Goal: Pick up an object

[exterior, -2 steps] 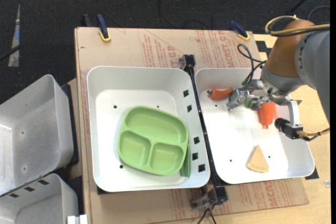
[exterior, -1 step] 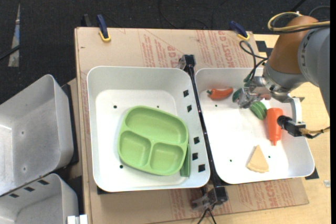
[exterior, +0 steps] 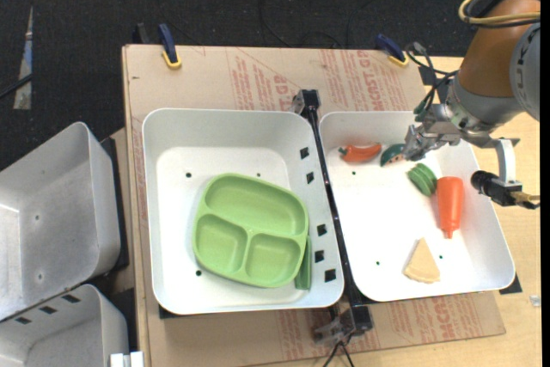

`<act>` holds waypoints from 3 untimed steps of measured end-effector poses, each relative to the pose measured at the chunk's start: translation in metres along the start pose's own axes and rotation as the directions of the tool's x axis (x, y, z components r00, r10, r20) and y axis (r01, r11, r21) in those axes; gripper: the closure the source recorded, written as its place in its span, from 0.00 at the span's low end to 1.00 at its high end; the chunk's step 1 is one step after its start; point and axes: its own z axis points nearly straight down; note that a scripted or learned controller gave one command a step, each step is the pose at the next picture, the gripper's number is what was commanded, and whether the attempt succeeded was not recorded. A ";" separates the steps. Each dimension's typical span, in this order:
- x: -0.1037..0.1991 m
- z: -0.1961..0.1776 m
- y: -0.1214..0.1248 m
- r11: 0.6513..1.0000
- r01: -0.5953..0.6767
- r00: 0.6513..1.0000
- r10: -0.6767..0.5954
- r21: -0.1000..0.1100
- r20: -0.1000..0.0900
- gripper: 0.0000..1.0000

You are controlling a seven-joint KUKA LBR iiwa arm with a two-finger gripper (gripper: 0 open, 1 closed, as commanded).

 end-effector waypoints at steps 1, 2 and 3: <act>-0.002 -0.050 0.012 1.000 0.001 1.000 -0.001 0.000 0.000 1.00; -0.002 -0.072 0.013 1.000 0.001 1.000 -0.001 0.003 -0.001 1.00; 0.058 -0.070 0.014 1.000 0.005 1.000 -0.005 0.009 -0.004 1.00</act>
